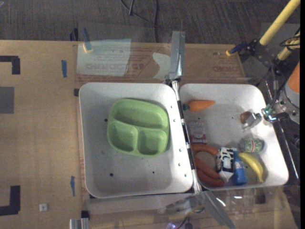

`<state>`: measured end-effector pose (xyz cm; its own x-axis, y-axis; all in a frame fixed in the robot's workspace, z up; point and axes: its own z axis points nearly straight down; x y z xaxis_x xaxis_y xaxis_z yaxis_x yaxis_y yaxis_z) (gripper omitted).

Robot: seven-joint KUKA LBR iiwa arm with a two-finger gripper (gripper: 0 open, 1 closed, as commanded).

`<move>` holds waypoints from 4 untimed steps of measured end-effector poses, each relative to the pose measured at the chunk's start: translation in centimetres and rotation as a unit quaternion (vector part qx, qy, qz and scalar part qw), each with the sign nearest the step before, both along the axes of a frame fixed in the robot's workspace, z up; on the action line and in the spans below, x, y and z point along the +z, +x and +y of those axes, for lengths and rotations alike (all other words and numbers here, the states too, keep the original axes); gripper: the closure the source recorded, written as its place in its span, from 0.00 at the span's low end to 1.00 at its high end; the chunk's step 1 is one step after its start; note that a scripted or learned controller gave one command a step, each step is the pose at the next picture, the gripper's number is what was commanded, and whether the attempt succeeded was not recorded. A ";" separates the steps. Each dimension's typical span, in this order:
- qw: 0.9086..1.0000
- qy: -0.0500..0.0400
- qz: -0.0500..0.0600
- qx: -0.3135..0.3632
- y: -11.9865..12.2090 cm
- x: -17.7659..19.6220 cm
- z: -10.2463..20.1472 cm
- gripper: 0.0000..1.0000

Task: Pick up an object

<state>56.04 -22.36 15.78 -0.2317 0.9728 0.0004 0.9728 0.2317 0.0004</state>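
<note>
You see two shallow, glossy white bins with rounded corners side by side: the left bin (95, 171) carries a smooth green three-compartment plate (138, 127) and wide bare floor around it, while the right bin (224, 123) has open floor in its middle. Along the right bin's near edge lie curved sausages (206, 168), a black-and-white carton (228, 160), a yellow banana (253, 165) and a small green can (251, 144), with a tapered orange carrot (200, 105) at the far left corner. The gripper (255, 117) sits near the right rim over a small brownish object (246, 115); you cannot tell its finger state.
</note>
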 end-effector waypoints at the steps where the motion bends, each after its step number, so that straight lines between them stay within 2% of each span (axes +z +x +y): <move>1: 0.999 0.004 -0.003 0.040 -6.8 -7.1 0.7 0.00; 2: 0.999 0.000 -0.006 0.038 -6.7 -6.0 0.3 1.00; 3: 1.000 -0.001 -0.001 -0.022 -8.0 8.8 9.4 1.00; 4: 0.997 0.000 0.001 -0.083 -8.1 6.0 14.6 1.00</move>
